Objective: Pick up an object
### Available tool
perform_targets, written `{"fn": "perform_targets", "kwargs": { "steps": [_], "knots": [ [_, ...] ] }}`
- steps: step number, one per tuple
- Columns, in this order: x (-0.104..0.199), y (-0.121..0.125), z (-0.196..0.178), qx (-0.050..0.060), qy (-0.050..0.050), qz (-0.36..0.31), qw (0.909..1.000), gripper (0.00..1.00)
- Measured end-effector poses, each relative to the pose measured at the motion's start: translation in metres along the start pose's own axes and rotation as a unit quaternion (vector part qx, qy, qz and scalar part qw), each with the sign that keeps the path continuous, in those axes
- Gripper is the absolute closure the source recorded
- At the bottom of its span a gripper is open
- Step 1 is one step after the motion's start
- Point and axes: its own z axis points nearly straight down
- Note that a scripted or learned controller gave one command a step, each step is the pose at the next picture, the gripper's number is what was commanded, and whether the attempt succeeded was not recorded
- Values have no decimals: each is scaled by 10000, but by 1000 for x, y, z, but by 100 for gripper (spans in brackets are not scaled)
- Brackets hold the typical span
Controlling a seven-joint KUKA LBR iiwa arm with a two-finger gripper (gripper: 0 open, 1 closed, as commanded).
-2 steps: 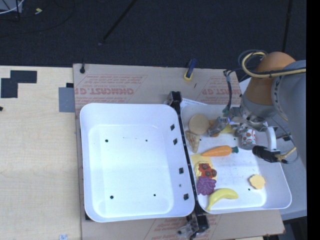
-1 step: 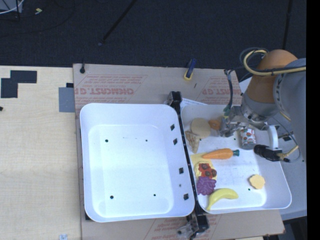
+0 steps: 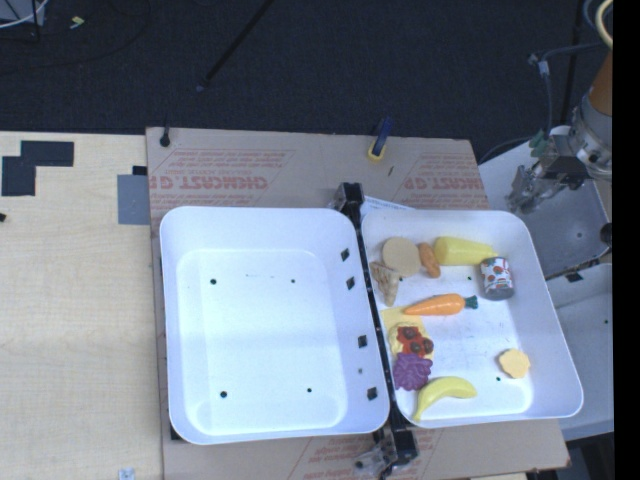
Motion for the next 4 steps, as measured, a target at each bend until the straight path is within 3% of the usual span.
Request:
{"fn": "perform_targets", "kwargs": {
  "steps": [1,2,3,4],
  "knots": [
    [26,-52,-250,-28,1,-18,10000,100],
    [-26,13,-248,33,2,-1,10000,100],
    [-6,-4,-7,129,46,5,9999,100],
    [28,1,-150,-4,9,-26,10000,100]
  ]
}}
